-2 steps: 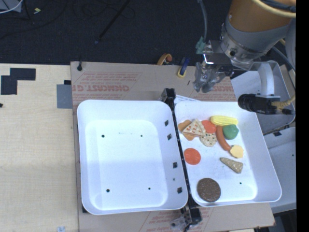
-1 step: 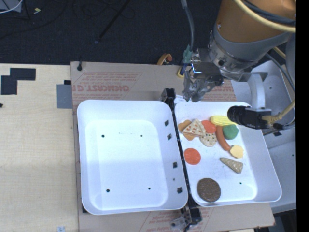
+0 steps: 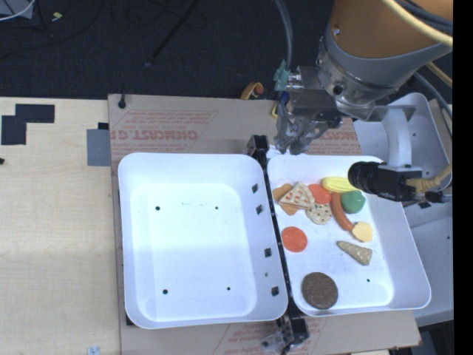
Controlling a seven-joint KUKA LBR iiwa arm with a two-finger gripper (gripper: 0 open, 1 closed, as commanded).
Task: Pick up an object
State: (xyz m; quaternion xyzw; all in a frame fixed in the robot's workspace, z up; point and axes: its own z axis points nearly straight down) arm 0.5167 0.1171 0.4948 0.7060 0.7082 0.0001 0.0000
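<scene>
so far: judging from how things lie, the picking up has not been done; every item rests on a bin floor and nothing hangs from the arm.
arm: a grey arm with an orange band (image 3: 384,13) enters from the right of the camera view and reaches over the far edge of the right bin.
gripper: the gripper (image 3: 293,145) hangs above the far left corner of the right bin (image 3: 414,272), just beside the divider between the two bins; whether its fingers are spread or pressed together cannot be told, since they blur into a dark cluster.
held item: nothing can be seen between the fingers.
left bin: the left bin (image 3: 133,272) is a shallow white tray with a bare floor.
items to pick: all lie in the right bin, grouped in its far half and middle.
nearest items: an orange slice (image 3: 283,193) and a tan waffle wedge (image 3: 299,196) lie closest to the gripper, touching each other.
other items: a yellow banana (image 3: 338,185), a green ball (image 3: 352,201), a sausage (image 3: 341,214), a speckled cracker (image 3: 320,213), a yellow piece (image 3: 362,232), a red disc (image 3: 294,239), a tan wedge (image 3: 356,252) and a brown cookie (image 3: 319,290) nearest the viewer.
black cylinder: a black cylinder (image 3: 377,180) juts in over the right bin's far right side.
what is left: by this reading, the whole job remains: lower onto one item, close on it, lift it clear.
</scene>
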